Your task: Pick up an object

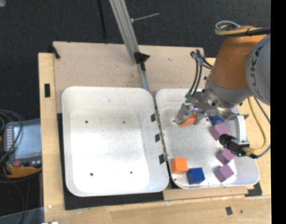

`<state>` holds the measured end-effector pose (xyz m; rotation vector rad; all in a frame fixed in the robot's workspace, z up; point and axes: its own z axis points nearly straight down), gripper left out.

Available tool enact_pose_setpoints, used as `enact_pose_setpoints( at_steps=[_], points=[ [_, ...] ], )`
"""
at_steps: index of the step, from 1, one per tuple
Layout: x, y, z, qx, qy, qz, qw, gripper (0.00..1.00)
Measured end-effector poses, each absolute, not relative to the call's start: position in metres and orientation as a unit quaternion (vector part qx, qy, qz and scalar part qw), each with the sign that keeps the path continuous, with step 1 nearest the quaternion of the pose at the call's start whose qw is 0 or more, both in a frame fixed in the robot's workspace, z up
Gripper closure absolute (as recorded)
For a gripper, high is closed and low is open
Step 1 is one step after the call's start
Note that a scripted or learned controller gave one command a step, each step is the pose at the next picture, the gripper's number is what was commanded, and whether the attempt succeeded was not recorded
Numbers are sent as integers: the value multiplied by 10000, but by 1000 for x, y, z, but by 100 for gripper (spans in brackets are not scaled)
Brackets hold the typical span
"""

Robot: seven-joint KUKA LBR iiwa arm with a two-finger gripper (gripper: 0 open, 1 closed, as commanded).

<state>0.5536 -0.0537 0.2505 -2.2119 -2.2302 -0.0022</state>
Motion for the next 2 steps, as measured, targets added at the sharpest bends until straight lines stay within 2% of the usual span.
enact_pose_setpoints(
  at_steps=[2],
  points=[
    [563, 52, 260, -7039, -7103, -7, 6, 100]
  ],
)
